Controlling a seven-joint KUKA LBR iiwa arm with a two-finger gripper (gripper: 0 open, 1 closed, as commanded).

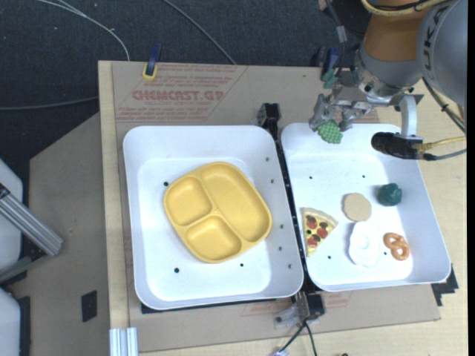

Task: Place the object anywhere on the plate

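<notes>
A yellow plate (216,211) with three compartments lies in the left bin (141,199). My gripper (332,124) hangs over the far left corner of the right bin (423,221), shut on a small green broccoli piece (330,133) that shows between its fingertips. The broccoli piece is lifted above the bin floor, well to the right of and beyond the plate.
In the right bin lie a pizza slice (318,229), a tan round cookie (357,207), a dark green lump (390,194), a white piece (365,245) and a pretzel (397,246). A black clamp (269,115) sits between the bins at the far edge.
</notes>
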